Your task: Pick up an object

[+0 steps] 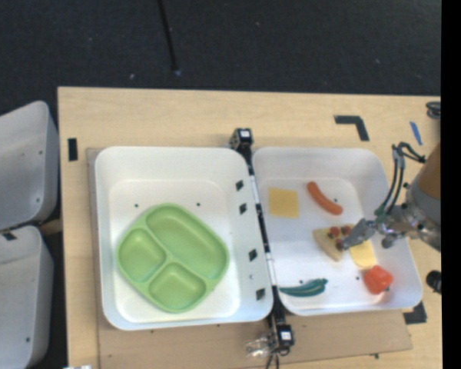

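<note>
The right bin [369, 167] holds several toy foods. A yellow cheese square [283, 202] lies at the upper left, with a red sausage [324, 197] to its right. A pizza slice [328, 241] with red toppings sits mid-bin, beside a yellow piece [363, 255]. A red piece [377, 279] lies near the front right and a green pepper [303, 287] by the front wall. My gripper [352, 237] reaches in from the right, low over the right edge of the pizza slice and just above the yellow piece. Nothing is visibly lifted.
The left bin [107, 183] holds a green divided plate [173, 256]. A ridge with black clips [255, 206] separates the two bins. The arm's wrist and cables [403, 206] hang over the right bin's right wall.
</note>
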Controlling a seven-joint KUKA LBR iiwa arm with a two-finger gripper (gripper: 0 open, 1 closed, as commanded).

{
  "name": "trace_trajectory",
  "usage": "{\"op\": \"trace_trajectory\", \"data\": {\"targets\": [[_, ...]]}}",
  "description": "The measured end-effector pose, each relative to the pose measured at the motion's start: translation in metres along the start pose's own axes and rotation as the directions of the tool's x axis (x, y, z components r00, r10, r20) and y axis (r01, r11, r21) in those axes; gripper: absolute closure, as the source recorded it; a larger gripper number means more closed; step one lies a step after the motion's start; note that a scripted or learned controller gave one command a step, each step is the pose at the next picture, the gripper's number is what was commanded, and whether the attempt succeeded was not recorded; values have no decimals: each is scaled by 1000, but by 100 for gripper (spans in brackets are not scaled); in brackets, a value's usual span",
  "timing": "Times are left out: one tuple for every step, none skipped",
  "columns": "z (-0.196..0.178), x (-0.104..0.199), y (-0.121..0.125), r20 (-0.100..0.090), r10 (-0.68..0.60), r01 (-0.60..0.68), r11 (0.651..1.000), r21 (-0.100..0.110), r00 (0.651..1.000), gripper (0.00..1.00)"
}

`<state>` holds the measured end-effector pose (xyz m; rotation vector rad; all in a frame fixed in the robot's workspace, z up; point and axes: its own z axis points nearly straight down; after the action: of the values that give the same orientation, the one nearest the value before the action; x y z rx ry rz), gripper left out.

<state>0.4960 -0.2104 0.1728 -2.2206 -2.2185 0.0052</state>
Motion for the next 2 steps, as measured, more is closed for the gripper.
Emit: {"op": "trace_trajectory", "data": {"targets": [[42, -4, -1, 0, 0, 0, 1000, -2, 1000, 0], [29, -5, 1, 1, 3, -3, 1000, -8, 1000, 100]]}}
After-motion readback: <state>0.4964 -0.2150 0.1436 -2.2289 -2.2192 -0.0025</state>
